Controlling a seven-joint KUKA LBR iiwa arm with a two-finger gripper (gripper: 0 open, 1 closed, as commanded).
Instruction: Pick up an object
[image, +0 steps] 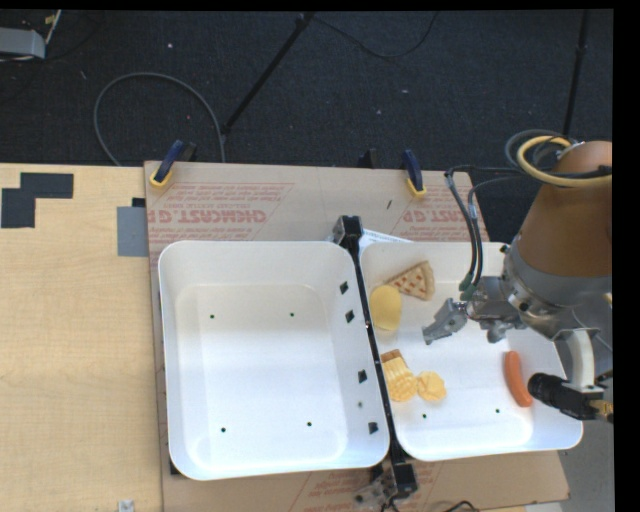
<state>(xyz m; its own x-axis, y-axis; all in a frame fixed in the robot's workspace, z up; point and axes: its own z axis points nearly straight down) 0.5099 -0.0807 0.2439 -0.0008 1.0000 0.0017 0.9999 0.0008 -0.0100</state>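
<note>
My gripper (468, 326) hangs over the middle of the right bin (470, 440), below the grey arm with its orange band (572, 225). It is open, and bare white bin floor shows between the fingers. A yellow cylinder (386, 307) stands to its left by the divider. Further back, a tan waffle-like wedge (413, 281) lies flat. Two yellow ridged pieces (400, 379) (431, 386) lie in front and to the left. An orange-red sausage-shaped piece (517, 378) lies to the right, close under the wrist.
The left bin (190, 300) adjoins the right one along a black divider (362, 340). Both rest on a cardboard sheet (260, 205) held by yellow-blue clamps (168, 165) (412, 174). A black part (565, 395) juts over the right bin's rim.
</note>
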